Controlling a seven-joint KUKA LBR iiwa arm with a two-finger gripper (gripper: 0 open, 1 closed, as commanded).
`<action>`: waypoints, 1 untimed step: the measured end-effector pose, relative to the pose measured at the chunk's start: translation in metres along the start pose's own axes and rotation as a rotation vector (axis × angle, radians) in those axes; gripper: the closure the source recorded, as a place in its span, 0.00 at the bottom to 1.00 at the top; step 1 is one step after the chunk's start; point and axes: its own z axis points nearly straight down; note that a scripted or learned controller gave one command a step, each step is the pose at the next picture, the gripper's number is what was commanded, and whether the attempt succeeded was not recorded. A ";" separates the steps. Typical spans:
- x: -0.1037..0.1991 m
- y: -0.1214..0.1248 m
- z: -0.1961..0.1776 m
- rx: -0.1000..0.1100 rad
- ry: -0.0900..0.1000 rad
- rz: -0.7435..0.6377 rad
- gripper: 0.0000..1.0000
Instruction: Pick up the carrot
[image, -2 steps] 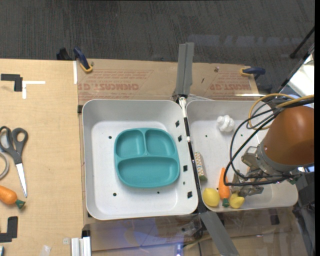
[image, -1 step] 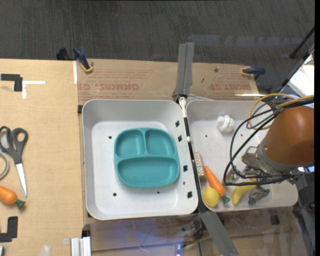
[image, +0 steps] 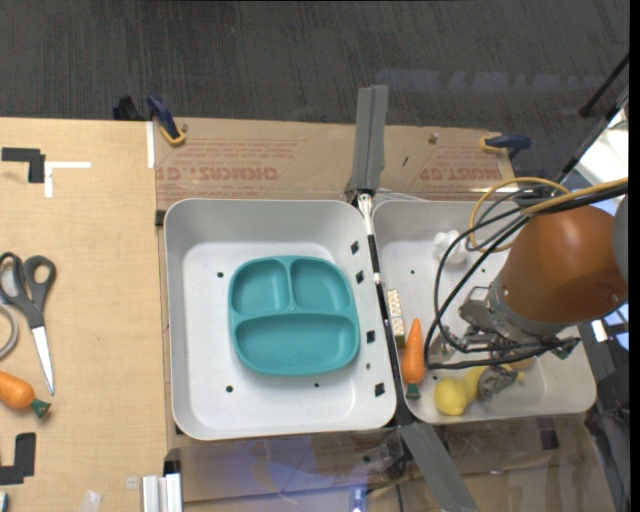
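Carrot (image: 412, 352) hard against right bin (image: 420, 232) left wall — arm (image: 555, 265) overhead, gripper state unclear.

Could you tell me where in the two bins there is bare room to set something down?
Left bin: bare floor rings the teal divided plate, widest along its left wall and front edge. Right bin: a free patch at the back left, behind the carrot. Its front is crowded by the carrot, the yellow lemon-like item and the arm.
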 end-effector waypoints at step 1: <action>-0.030 -0.049 -0.007 -0.001 -0.007 -0.475 0.00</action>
